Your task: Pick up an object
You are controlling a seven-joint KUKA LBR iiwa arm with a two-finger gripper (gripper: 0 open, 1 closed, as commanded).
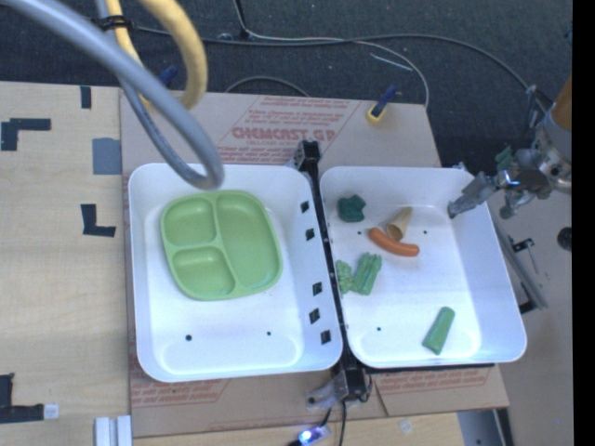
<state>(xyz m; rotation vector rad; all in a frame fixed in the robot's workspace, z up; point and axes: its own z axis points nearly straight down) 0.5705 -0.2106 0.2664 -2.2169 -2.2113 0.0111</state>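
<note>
We see two white bins side by side on a bench. The left bin has a green plate in it, and the plate has three parts.

The right bin has small toy foods. Near the top left lies a dark green lump. Close to the middle we see an orange hot dog, and a tan cone touches it from above. By the left wall sits a light green bunch. Down near the front right corner lies a green stick, well apart from the others.

The gripper is at the right side, over the top right edge of the right bin. It is too small and blurry, so we cannot tell how wide it is, and we see nothing in it. All the toys lie in the bin, away from it.

A grey hose and a yellow hose cross the top left.
</note>
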